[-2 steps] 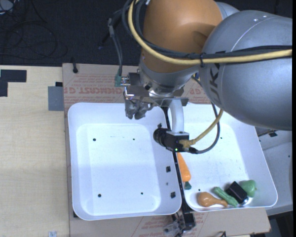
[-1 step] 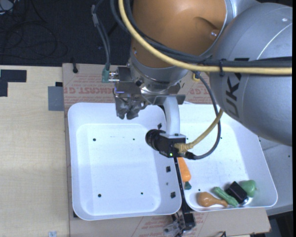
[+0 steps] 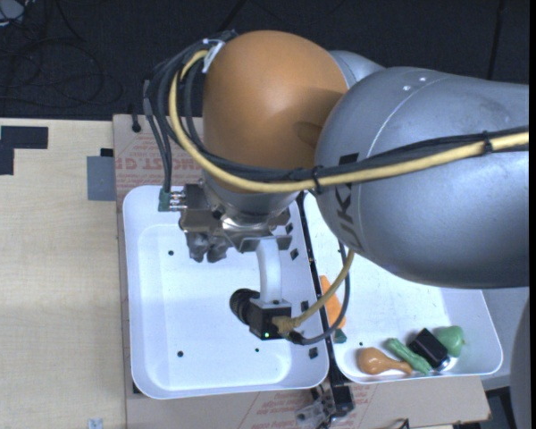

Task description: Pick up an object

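My gripper (image 3: 207, 247) hangs below the orange wrist band over the far part of the left white bin (image 3: 174, 329). Nothing shows under it but the bin's bare floor. The right white bin (image 3: 482, 324) holds the loose objects: a tan pear-shaped piece (image 3: 378, 361), a long green piece (image 3: 409, 355), a black block (image 3: 429, 347) and a round green piece (image 3: 450, 336) at its near edge. An orange item (image 3: 332, 304) lies by the divider, partly behind a yellow cable. The arm's bulk hides the rest of the right bin.
The large grey arm covers the far half of both bins. A wooden bench top (image 3: 45, 257) with black and grey patches lies to the left. A small teal bit (image 3: 339, 336) sits near the divider.
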`<move>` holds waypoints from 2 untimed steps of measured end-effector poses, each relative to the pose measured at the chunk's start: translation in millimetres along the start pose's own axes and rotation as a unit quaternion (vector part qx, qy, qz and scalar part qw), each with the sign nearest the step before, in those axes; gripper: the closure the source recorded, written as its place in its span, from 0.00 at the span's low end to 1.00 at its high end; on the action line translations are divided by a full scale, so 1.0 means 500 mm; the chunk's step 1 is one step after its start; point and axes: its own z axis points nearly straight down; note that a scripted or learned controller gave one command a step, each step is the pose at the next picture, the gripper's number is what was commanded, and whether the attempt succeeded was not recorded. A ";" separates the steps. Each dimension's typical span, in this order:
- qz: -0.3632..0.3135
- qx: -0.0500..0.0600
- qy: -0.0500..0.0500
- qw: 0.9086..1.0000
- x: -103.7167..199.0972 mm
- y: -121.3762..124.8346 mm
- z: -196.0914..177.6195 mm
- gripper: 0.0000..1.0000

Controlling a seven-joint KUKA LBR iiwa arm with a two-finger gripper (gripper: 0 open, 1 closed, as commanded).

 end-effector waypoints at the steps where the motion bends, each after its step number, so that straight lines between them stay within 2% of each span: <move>1: 0.002 0.001 -0.001 1.000 -0.001 0.064 0.335 1.00; 2: 0.003 -0.006 0.002 1.000 -0.003 0.215 0.354 1.00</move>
